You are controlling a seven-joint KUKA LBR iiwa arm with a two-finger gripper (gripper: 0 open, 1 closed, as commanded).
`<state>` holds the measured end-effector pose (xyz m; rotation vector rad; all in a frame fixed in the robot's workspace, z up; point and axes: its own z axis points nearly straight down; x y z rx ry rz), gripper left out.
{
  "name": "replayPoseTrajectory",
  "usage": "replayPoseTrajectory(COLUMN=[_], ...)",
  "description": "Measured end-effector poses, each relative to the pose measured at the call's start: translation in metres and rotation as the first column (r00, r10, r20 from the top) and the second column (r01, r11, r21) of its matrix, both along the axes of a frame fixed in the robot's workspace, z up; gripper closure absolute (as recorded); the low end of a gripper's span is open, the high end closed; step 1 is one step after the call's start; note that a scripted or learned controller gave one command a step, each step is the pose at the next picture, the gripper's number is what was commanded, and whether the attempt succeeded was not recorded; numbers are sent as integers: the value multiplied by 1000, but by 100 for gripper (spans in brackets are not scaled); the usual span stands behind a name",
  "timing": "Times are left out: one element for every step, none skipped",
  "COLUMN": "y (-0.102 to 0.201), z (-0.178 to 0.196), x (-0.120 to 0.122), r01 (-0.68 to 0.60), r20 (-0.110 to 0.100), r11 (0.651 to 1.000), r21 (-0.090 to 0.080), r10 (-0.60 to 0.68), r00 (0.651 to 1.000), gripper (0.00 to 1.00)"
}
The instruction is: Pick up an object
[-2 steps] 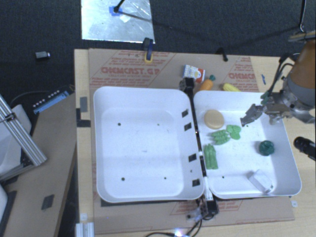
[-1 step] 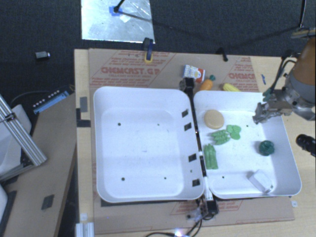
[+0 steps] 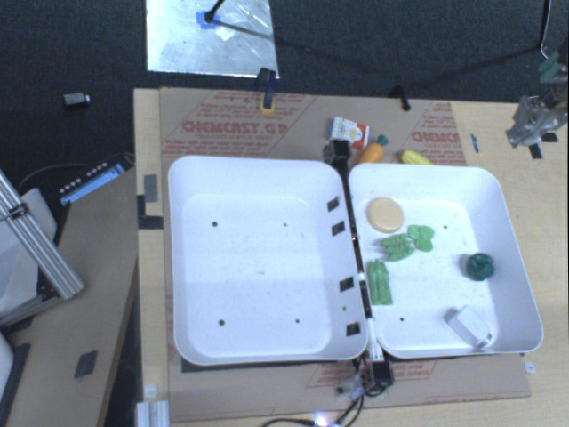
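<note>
The right bin [image 3: 498, 203] holds several objects. A round tan disc [image 3: 386, 214] lies near its back left. In front of it are green leafy pieces [image 3: 409, 241] and a long green block [image 3: 379, 283]. A dark green ball [image 3: 480, 266] rests toward the right wall, and a white block [image 3: 468, 326] lies near the front right corner. My gripper [image 3: 536, 121] hangs at the view's far right, over the bench's back right corner, outside the bin and well apart from every object.
The left bin [image 3: 258, 256] stands beside the right one, joined by a black hinge strip [image 3: 351, 247]. Behind the bins lie a white-and-red packet [image 3: 347, 130], an orange item [image 3: 372, 153] and a yellow item [image 3: 414, 158]. A shiny sheet [image 3: 213, 25] lies on the floor.
</note>
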<state>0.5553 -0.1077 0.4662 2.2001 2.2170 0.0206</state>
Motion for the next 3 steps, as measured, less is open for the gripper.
replayPoseTrajectory(y=[-25,-69,-88], z=[-53,-91,-67], x=[-47,-70,-68], r01=[9,12,8], r20=[-24,-22,-18], r11=[1000,1000,1000], r21=[3,2,1], r10=[-9,-12,-8], r00=[1000,1000,1000], gripper=[100,100,100])
